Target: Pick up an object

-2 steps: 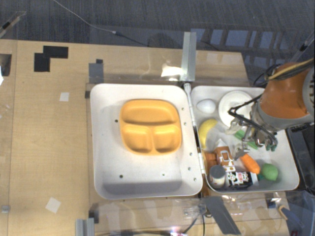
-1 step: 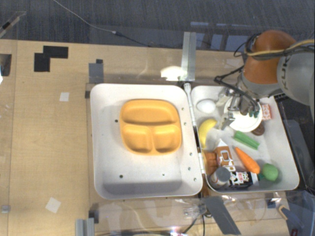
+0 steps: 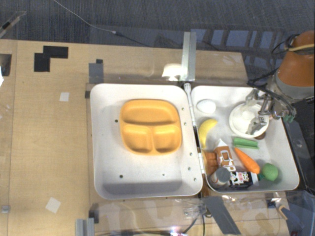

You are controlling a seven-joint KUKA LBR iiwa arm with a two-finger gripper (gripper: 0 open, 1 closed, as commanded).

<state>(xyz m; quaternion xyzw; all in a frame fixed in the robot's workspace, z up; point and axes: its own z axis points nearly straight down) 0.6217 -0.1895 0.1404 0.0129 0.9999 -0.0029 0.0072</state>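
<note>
You had 2 shallow white bins on the bench. The left bin (image 3: 106,132) held just an orange-yellow divided tray (image 3: 149,126), smooth moulded plastic with 3 compartments and rounded corners, sitting about dead centre.

The right bin (image 3: 290,173) was the crowded one. At roughly 10 o'clock sat a small white round lid-like thing (image 3: 206,105), and below it a yellow banana-ish piece (image 3: 206,129), glossy and curved. Down at 7 to 6 o'clock were a brown printed carton (image 3: 222,158), a dark round-topped item (image 3: 221,175) and a black-and-white printed pack (image 3: 240,178), all touching or overlapping. A green flat bar (image 3: 245,142) lay just above an orange carrot shape (image 3: 247,161), tapered and slick-looking, with a green ball (image 3: 269,172) at 5 o'clock.

The gripper (image 3: 259,124) was down over a white bowl (image 3: 244,119) at about 1 o'clock. I couldn't tell how far apart the pincer was or whether it had anything; nothing showed clearly between it.

My guess at what could've gone wrong: if the bowl was your target, a thin, hard, curved rim is easy to slip off, and the bowl could tip or skid toward the green bar. The bottom cluster looked worse, since packed, smooth items tend to get nudged instead of grabbed.
</note>
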